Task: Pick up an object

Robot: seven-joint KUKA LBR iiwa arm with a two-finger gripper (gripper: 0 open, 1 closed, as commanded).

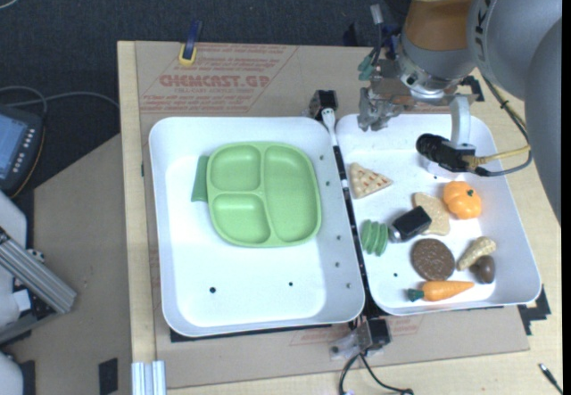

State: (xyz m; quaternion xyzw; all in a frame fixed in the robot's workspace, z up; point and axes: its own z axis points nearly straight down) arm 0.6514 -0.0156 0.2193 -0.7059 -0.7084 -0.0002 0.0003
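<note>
My gripper (376, 119) hangs over the back left corner of the right bin (513, 224), open, with nothing between its fingers. Below it in that bin lie a triangular pizza slice (368, 179), an orange pumpkin (461, 199), a small black block (411, 223) resting on a beige piece (434, 210), a green ridged item (374, 237), a round brown cookie (433, 258), a carrot (444, 290), a beige peanut shape (477, 250) and a dark brown nut (483, 270). The pizza slice is the nearest, just in front of the gripper.
The left bin (178, 233) holds a green divided plate (264, 193). A black device with a cable (442, 152) juts over the right bin's back. The bins' shared rim (346, 206) runs between them. The grey arm (500, 10) fills the upper right.
</note>
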